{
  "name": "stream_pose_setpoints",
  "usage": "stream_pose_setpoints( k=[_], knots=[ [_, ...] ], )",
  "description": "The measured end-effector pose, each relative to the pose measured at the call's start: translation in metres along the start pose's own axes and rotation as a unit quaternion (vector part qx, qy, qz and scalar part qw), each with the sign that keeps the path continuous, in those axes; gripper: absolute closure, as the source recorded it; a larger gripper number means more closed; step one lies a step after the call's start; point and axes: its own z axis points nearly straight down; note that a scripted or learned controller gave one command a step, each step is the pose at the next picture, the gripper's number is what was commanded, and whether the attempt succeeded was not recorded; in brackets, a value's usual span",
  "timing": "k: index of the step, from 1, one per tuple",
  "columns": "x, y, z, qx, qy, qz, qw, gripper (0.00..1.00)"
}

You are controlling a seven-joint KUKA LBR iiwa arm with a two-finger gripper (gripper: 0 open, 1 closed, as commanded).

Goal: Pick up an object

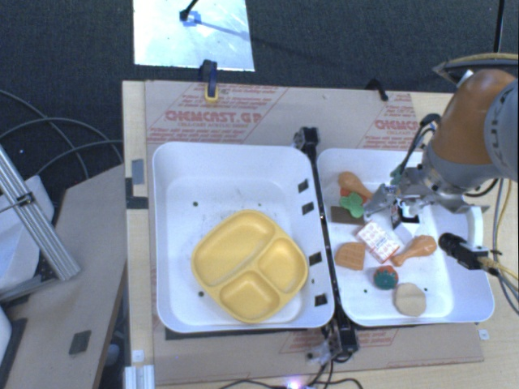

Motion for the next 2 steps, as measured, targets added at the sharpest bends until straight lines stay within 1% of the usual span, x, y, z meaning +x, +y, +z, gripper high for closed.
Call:
stream_pose_setpoints(
  k=[1, 2],
  knots=[
    [-0.005, -0.071, 0.037, 0.001, -0.001, 0.002, 1.0000, 0.00],
    [0.003, -0.053, 0.064, -0.004, 0.000, -0.001, 1.0000, 0.00]
  ],
)
